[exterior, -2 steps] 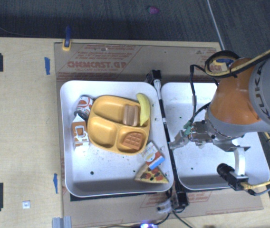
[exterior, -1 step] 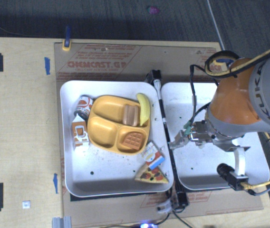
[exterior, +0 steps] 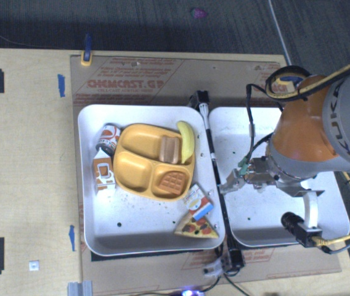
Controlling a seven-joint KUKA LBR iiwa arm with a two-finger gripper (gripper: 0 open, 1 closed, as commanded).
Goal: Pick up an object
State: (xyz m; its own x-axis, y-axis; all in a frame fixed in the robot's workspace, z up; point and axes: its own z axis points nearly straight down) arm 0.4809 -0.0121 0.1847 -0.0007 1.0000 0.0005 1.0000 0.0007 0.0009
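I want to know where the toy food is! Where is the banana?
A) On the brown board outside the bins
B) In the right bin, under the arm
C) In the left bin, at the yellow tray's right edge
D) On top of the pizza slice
C: the banana lies in the left bin, along the right edge of the yellow tray.
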